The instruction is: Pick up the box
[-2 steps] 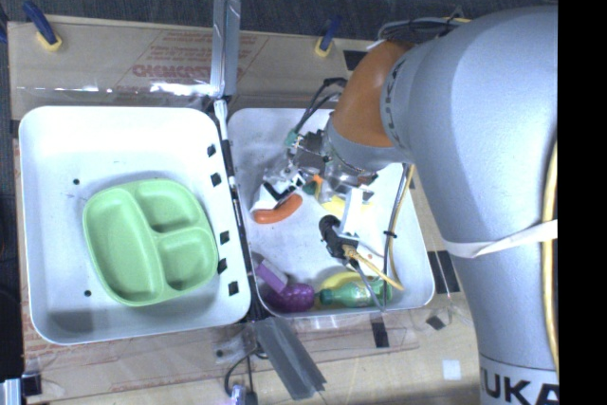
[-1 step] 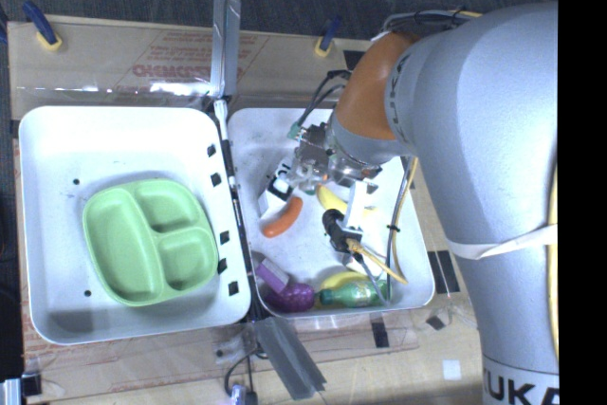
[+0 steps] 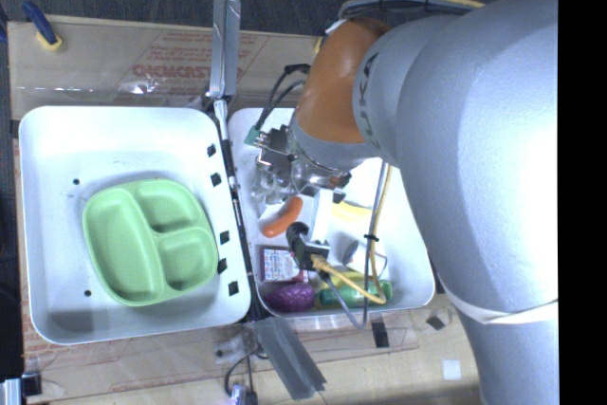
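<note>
Evenly lit from above, fairly bright. Mild glare across the left bin (image 3: 57, 138); soft shadow under the arm (image 3: 455, 109) inside the right bin (image 3: 417, 285). Slightly soft and grainy throughout.

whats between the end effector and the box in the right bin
In the camera view, an orange carrot-like piece lies between the end effector and the small red box, at the right bin's left side.

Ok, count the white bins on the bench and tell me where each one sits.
2. The shallow white bin on the left holds a green three-compartment plastic tray. The shallow white bin on the right, beside it, sits under the grey arm, which hides much of it.
</note>
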